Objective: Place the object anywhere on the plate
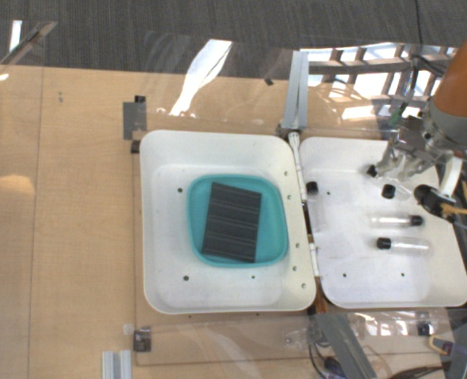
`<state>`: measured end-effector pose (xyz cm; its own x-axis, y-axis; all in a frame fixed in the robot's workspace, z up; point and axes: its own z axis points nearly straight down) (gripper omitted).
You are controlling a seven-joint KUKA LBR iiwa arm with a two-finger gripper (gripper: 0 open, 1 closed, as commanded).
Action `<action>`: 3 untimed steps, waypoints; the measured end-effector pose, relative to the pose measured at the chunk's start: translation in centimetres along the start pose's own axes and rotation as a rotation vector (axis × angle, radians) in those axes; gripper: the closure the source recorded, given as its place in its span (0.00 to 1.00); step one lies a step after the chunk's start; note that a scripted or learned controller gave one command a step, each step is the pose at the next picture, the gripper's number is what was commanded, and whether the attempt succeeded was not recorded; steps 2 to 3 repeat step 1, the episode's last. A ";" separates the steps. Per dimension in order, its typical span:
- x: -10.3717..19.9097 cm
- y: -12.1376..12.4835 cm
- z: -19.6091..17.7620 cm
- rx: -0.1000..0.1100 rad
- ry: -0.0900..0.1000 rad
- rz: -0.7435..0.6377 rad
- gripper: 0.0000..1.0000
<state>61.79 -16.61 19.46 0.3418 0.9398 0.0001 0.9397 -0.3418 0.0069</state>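
One dark ribbed rectangular block (233, 223) already lies on your teal square plate (276, 247); the gripper (393, 163) hovers apart, grip unreadable.

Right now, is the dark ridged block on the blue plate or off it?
On it. The dark ridged block lies flat in the middle of the teal plate, with plate rim showing around it, inside the left bin.

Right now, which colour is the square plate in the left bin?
Teal, seen in the camera view.
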 end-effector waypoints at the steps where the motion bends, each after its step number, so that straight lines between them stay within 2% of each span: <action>1: 0.0 0.0 0.0 0.000 0.000 0.000 0.00; 3: 0.0 0.0 0.0 0.000 0.000 0.000 0.00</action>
